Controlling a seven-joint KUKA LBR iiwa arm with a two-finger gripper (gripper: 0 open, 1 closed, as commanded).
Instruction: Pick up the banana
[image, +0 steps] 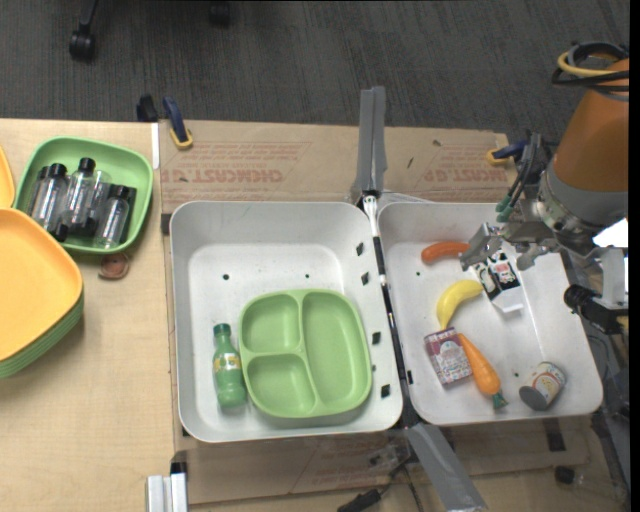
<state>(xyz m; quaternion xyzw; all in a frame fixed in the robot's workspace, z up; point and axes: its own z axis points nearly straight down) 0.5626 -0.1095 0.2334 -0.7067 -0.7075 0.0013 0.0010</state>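
The yellow banana (457, 298) lies in the right bin (570, 400), near its middle, with its curve facing left. My gripper (499, 272) hangs just to the right of and slightly above the banana's upper end, under the orange-banded wrist (596, 140). Nothing shows between the gripper and the banana, and the banana rests on the bin floor.
In the right bin an orange sausage (443, 250) lies behind the banana, with a small pink box (447, 357), a carrot (481, 368) and a tin can (543, 385) in front. The left bin (200, 250) holds a green divided plate (300, 352) and a green bottle (228, 365).
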